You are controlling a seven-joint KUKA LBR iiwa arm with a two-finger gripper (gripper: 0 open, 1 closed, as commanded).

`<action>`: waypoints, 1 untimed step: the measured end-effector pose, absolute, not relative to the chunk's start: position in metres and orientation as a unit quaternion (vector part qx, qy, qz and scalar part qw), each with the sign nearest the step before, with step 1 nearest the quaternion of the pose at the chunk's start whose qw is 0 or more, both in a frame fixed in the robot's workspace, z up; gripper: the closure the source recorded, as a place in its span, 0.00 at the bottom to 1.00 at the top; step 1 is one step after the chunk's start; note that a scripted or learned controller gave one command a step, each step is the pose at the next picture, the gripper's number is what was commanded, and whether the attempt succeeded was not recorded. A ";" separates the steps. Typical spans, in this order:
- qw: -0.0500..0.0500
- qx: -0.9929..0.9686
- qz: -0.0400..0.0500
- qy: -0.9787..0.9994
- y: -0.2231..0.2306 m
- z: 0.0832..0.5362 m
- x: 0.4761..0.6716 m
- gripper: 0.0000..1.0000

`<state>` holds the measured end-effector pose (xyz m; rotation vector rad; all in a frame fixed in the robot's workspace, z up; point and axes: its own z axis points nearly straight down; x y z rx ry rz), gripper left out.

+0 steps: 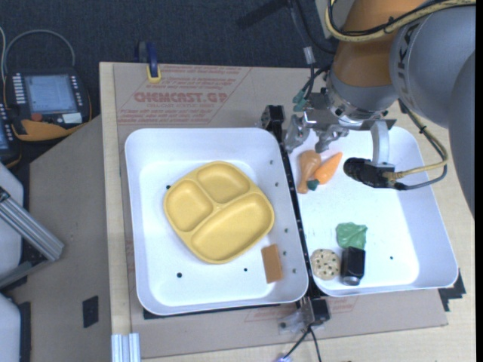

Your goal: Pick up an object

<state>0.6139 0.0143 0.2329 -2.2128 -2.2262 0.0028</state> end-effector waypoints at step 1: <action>0.001 -0.705 0.000 -0.709 0.067 0.234 0.629 1.00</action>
